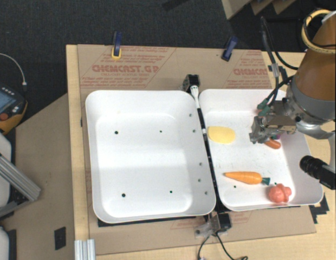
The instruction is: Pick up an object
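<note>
White plastic forms 2 shallow bins set side by side on a brown cardboard sheet point(157, 64) that covers the bench.

Near edge of the view: a small black clamp point(219, 222) sits at the front of the seam between the bins.

Right bin point(236, 196), near to far:
- 1 pink lumpy toy point(279, 193) lies in the front right corner, close to the rim.
- 1 orange carrot point(244, 177) with a green tip lies on its side just beside the pink toy, pointing toward the seam.
- 1 yellow oval piece point(221, 135) lies further back, near the dividing rim.
- 1 small red-orange item point(273, 143) lies on the bin floor directly under the gripper; its shape is too hidden to identify.

Gripper point(261, 137): it is positioned low over the right bin, at the small red-orange item. Whether the fingers are spread or closed cannot be determined, and no object is visibly held between them.

Left bin point(103, 112): its floor shows 4 dark dots and no loose items.

Far side: a second black clamp point(190, 83) sits at the rear of the seam. 2 blue clips point(117, 41) hold the far edge of the cardboard.
</note>
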